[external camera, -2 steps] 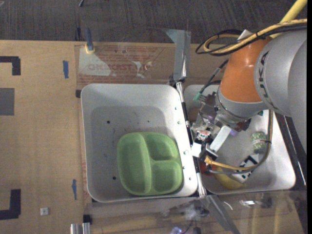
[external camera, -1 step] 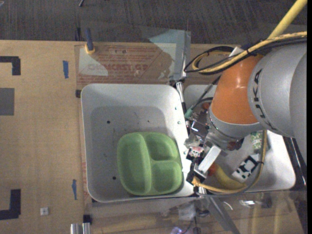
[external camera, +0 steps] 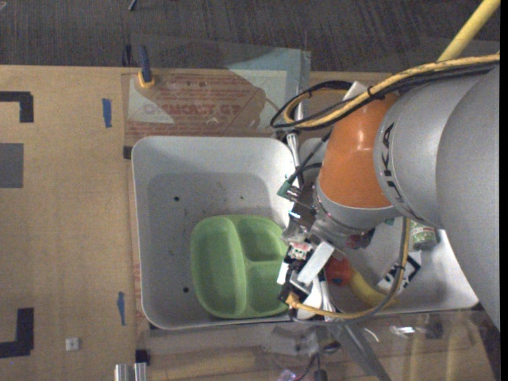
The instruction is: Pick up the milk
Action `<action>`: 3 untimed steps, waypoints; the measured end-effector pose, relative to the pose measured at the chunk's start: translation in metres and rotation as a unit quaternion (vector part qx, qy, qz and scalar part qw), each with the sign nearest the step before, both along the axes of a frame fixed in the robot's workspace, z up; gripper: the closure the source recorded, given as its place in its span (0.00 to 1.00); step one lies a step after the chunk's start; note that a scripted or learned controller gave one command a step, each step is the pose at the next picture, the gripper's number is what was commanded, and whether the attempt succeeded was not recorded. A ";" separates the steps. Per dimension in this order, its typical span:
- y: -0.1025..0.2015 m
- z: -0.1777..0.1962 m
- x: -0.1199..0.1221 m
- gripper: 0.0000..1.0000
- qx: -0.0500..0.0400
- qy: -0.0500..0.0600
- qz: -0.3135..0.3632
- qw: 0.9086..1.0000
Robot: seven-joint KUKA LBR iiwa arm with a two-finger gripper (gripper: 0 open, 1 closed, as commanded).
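Arm (external camera: 413, 157) hides right bin (external camera: 444, 292); milk indiscernible

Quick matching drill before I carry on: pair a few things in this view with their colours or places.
Things:
1. Tray
2. Wrist band
3. Left bin
4. Cardboard sheet

Descriptions:
a. white
b. green, lying in the left bin
c. beyond the left bin, at its far edge
d. orange

Pairs: 1-b, 2-d, 3-a, 4-c

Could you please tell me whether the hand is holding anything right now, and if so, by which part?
It cannot be told: the hand hangs over the bins' shared edge, hidden by the arm.
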State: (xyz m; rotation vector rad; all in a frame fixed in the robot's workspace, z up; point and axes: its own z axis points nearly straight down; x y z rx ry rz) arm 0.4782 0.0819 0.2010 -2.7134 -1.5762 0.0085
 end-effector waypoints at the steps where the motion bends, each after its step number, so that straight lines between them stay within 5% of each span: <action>1: 0.000 0.009 0.000 1.00 0.000 0.001 -0.001 1.000; 2: -0.017 0.032 0.031 1.00 -0.001 -0.002 -0.091 0.996; 3: 0.008 0.023 0.000 1.00 0.000 0.000 -0.026 1.000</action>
